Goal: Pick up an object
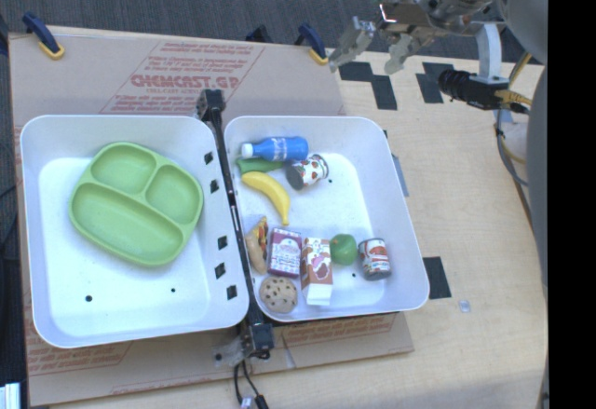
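My gripper (pixel 375 44) hangs high above the bench beyond the right bin's far edge, open, with nothing between its fingers. In the right bin (pixel 396 211) lie a blue bottle (pixel 276 149), a banana (pixel 269 193), a small dark can (pixel 308 170), a green ball (pixel 344 249), a red can (pixel 374 258), two small cartons (pixel 285 253) (pixel 318 270), a cookie (pixel 277 293) and a hot-dog toy (pixel 256 245). All of them rest on the bin floor, well below and to the left of the gripper.
The left bin (pixel 47 211) holds a green divided plate (pixel 137 202). Clamps (pixel 43 34) (pixel 313 41) pin a cardboard sheet at the back. Black tape marks (pixel 361 72) sit on the wooden bench by the gripper, and cables (pixel 507 146) run along the right.
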Controlling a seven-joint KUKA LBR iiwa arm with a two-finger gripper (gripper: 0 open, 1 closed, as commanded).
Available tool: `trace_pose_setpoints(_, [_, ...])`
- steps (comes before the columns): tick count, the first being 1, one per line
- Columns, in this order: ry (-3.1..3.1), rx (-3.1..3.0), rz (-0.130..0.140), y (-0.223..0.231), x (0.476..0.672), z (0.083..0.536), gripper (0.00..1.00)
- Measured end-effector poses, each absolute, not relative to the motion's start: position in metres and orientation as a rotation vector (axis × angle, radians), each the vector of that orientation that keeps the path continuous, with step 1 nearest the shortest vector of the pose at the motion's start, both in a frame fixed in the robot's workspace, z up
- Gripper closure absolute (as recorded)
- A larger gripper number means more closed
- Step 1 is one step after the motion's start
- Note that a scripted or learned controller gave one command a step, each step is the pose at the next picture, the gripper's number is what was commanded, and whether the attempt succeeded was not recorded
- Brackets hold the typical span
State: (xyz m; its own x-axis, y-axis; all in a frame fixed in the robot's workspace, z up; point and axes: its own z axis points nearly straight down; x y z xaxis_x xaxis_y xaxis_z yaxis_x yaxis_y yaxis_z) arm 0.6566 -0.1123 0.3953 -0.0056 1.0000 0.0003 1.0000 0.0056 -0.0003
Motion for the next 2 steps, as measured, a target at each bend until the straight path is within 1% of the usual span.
trace_pose_setpoints(1, [-2.224, -2.215, 0.001, -0.128, 0.627, 0.417, 0.0])
trace_pose_setpoints(2, [-2.225, -2.215, 0.001, -0.111, 0.601, 0.411, 0.0])
